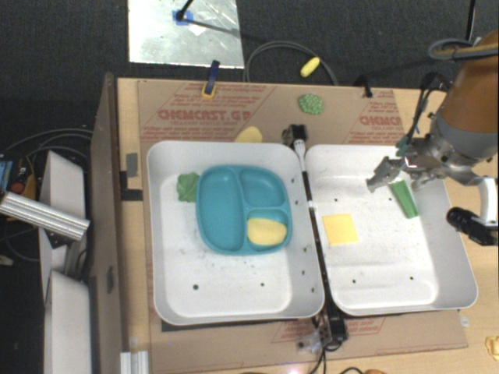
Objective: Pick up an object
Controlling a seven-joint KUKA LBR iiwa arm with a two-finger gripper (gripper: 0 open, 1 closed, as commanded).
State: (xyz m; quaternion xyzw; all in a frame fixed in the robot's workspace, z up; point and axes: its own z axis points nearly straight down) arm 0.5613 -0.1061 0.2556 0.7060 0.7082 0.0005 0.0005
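Green stick (pixel 405 199) just under tool (pixel 396 173)

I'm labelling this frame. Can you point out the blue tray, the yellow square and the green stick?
blue tray (pixel 222 209): camera view, its large left compartment.
yellow square (pixel 340 229): camera view, its middle.
green stick (pixel 405 199): camera view, mid-length.

A thick rounded arm (pixel 468 123) is seen at the right edge, its upper section coloured orange-brown and the section below it pale grey. A thin dark cable (pixel 421 111) is run down alongside it. At its end a metal gripper (pixel 401 171) in silver-grey is fitted, made of small angular blocks with bright highlights. A black rounded fitting (pixel 468 224) is attached lower down, beside a white part.
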